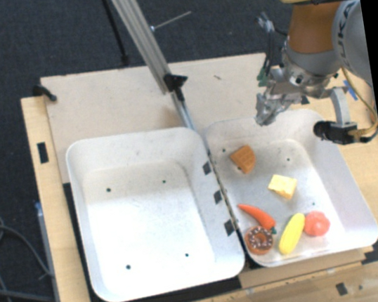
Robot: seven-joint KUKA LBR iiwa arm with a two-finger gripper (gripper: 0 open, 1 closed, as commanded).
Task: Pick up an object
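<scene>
Poised over the right bin's (336, 180) far rim, tool (266, 116) carrying nothing visible; opening impossible to tell at this angle. Could clip the rim on a straight drop, or close on bare floor. Nearest target: orange block (243, 159), chunky, tilted, just below the tool. Further on, yellow wedge (282, 186); then carrot (257, 214), donut (259, 240), banana (292, 233), tomato (316, 223) (crowded, prone to nudging neighbours).

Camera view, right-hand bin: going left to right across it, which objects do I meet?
Orange block → red chili pepper → yellow cheese wedge → tomato. I left out the donut and the yellow corn: their spans overlap the pepper and cheese too closely to order.
</scene>
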